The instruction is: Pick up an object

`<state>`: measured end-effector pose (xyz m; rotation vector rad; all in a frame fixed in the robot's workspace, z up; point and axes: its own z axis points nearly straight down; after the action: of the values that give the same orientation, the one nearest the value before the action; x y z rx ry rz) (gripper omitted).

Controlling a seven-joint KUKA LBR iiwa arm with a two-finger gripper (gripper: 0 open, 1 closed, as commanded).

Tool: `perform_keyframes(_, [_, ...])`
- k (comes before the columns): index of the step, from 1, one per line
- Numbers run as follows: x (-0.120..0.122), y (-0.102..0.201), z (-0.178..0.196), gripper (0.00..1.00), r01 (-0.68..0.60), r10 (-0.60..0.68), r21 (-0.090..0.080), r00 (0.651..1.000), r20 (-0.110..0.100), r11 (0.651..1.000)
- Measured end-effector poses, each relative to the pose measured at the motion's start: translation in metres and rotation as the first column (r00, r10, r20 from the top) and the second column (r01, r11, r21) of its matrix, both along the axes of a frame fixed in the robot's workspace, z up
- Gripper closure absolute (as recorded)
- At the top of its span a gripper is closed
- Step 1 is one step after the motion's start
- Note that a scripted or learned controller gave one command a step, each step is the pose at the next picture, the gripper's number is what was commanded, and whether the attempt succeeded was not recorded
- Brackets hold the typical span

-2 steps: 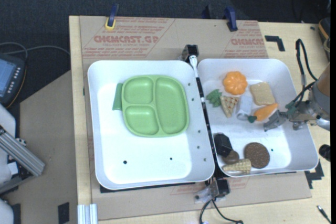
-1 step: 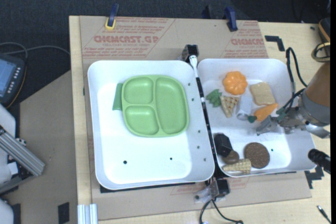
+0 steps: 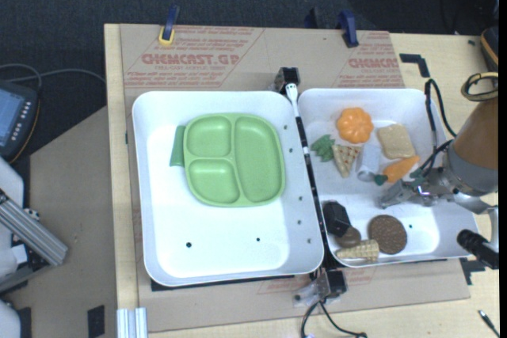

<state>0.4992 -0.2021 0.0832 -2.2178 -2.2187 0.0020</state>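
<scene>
Orange carrot piece looks the likeliest pick, lying in the right bin near its three o'clock wall, tipped on a slant among the toy food and touching the tan bread slice at its twelve o'clock. The gripper reaches in low from three o'clock with the carrot just beside it at twelve o'clock, though how its grasp stands I cannot tell. Everything loose sits in the right bin, while the left bin bears just the green divided plate, well apart at nine o'clock.
</scene>
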Motion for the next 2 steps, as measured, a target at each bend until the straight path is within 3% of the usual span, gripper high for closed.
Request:
perform_keyframes(1, [0.001,-0.001,0.012,1.0,0.001,-0.001,-0.002,1.0,0.004,1.0])
perform_keyframes(2, [-0.007,-0.001,0.059,1.0,0.002,-0.002,-0.005,1.0,0.008,1.0])
